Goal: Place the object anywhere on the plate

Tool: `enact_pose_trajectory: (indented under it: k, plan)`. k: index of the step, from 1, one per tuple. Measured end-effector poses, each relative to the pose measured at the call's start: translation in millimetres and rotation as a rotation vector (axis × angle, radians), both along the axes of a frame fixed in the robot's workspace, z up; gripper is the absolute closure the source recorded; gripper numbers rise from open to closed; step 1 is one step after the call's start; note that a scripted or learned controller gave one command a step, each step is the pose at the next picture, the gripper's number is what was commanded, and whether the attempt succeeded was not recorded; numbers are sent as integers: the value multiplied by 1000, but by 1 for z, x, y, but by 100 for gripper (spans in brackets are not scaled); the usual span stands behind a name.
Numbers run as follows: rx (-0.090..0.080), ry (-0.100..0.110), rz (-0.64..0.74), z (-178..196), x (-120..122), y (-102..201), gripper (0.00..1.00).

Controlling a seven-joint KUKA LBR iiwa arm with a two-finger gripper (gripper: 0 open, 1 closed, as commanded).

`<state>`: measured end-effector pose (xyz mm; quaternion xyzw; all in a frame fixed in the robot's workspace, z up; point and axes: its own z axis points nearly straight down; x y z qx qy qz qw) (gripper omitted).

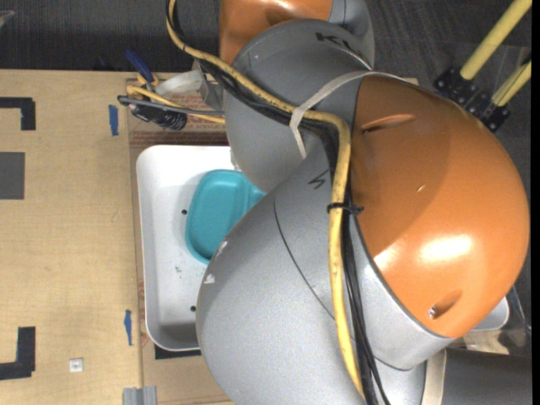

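Arm [354,226] looming over white bin [160,251].
Teal plate [215,213] half hidden beneath; end effector state impossible to tell.

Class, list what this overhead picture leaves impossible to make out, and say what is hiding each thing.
1. Teal plate: its right part is covered by the grey arm.
2. White bin: its right side lies under the arm.
3. Whether any object sits on the plate's covered part: cannot tell.
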<state>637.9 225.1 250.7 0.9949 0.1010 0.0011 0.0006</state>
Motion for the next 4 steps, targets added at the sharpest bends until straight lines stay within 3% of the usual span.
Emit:
enact_pose_trajectory:
  k: [2,3,4]
  plan:
    - [-1,0,-1,19,1,-1,100]
    - [-2,10,11,-26,-31,-1,100]
    - [-3,14,71,-120,15,-3,100]
